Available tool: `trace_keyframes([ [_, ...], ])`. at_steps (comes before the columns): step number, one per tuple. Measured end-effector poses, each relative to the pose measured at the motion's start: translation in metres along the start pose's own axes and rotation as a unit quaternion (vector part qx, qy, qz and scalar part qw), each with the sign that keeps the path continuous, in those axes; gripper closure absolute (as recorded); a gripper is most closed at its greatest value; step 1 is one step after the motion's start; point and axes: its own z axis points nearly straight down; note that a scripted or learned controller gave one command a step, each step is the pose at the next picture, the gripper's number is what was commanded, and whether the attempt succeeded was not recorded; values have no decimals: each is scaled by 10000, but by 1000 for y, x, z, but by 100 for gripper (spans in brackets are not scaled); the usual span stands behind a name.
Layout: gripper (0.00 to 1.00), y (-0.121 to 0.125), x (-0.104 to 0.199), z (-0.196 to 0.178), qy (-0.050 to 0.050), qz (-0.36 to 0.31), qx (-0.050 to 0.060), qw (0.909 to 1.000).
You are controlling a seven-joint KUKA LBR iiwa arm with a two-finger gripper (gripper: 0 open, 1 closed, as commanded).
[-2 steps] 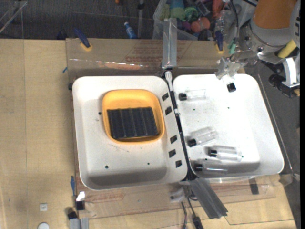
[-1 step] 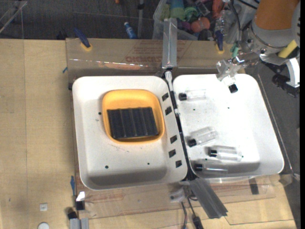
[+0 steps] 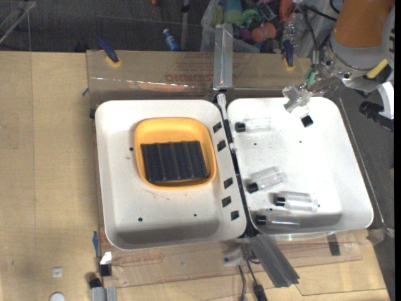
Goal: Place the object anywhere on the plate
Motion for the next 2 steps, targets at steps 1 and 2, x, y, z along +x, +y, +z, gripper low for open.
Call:
trace_keyframes([
  [1, 100, -6, -15, -26, -21, -1175, -26, 9931],
  [2, 100, -14, -37, -114, -29, -2313, -31, 9729],
])
